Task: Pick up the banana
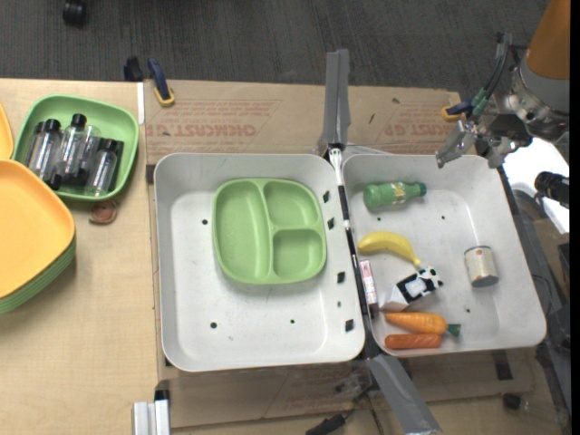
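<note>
At the near edge of the right bin [521,270], two carrots [419,323] lie side by side, one orange with a green top, one redder just below it. Just beyond them sits a small black-and-white toy [419,285], and touching or nearly touching its far side is the banana [390,245], lying flat near the bin's left wall, curved, with its tip pointing toward the toy. To the right, well apart, a pale can [481,266] lies on its side. Farther back rests a green bottle [393,194], also on its side. The left bin [181,324] holds a green divided tray [269,230].

At the far right corner, above the right bin's rim, hangs the gripper [458,145]; whether it is released or clenched cannot be told, and nothing is seen in it.

The reach has not begun. A good grasp would likely come straight down across the banana's thick middle, jaws spanning its narrow width, away from the toy at its tip. The bottle lies between gripper and banana, so approaching from above seems safest.
</note>
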Motion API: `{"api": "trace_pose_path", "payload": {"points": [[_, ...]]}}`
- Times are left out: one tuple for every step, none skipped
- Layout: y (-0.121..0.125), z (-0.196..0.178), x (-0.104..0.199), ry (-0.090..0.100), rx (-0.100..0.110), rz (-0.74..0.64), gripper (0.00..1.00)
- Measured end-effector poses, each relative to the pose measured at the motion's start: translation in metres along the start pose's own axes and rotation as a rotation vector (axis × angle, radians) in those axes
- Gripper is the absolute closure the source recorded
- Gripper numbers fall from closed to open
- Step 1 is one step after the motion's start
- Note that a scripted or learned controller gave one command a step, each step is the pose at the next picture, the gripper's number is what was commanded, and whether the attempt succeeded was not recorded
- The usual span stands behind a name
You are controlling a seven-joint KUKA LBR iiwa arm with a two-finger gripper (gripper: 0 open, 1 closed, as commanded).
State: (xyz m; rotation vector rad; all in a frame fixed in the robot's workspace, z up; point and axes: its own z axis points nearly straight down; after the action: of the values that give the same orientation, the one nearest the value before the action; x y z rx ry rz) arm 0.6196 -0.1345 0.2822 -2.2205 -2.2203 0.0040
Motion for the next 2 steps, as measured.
{"api": "trace_pose_path", "payload": {"points": [[-0.022,0.112,0.015,0.0,0.001,0.004,0.0],[-0.082,0.192,0.017,0.001,0.0,-0.058,0.0]]}}
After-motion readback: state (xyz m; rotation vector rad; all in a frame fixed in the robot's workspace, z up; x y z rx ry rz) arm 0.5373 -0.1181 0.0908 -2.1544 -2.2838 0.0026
